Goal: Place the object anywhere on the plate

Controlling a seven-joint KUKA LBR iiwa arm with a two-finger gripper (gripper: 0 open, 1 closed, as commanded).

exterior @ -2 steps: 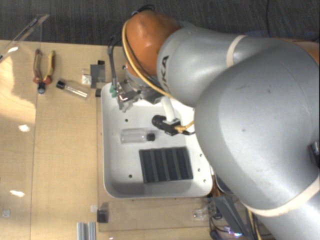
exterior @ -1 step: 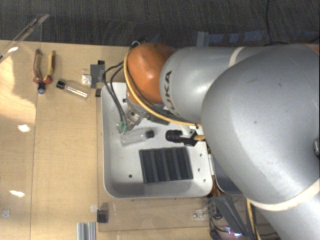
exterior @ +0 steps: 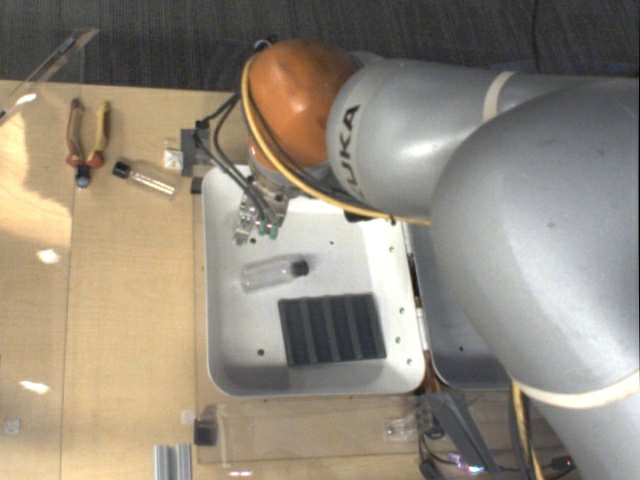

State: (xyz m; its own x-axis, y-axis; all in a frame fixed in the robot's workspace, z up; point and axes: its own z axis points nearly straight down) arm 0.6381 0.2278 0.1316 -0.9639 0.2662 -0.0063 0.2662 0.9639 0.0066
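Inspector: Location of the small clear bottle (exterior: 272, 271) is requested.

Recorder: It is seen lying on its side on the floor of the left white bin (exterior: 222, 308), with its dark cap end turned toward 3 o'clock. From the middle of the bin it is placed at about 10 o'clock.

Inspector: And the plate?

Recorder: A dark ribbed plate (exterior: 331, 330) is seen flat on the bin floor, toward 5 o'clock from the bin's middle. The bottle is found at 11 o'clock from the plate, near it but apart; no contact between them is seen.

Inspector: How is the gripper (exterior: 256, 216) described?

Recorder: It is seen over the bin's far left part, at about 11 o'clock from the bottle and close to it. Nothing is seen held in it. Whether it is released or clenched cannot be told, since its tip is small and partly blurred against the white floor. Black and yellow cables are seen looped around the orange band (exterior: 290, 98) above it.

Inspector: What else is noted?

Recorder: On the wooden bench (exterior: 120, 318), at 10 o'clock from the bin, red-handled pliers (exterior: 86, 138) are laid, and a second clear tube (exterior: 146, 177) with a black cap is laid between them and the bin. The right bin (exterior: 462, 366) is largely covered by the grey arm (exterior: 520, 218).
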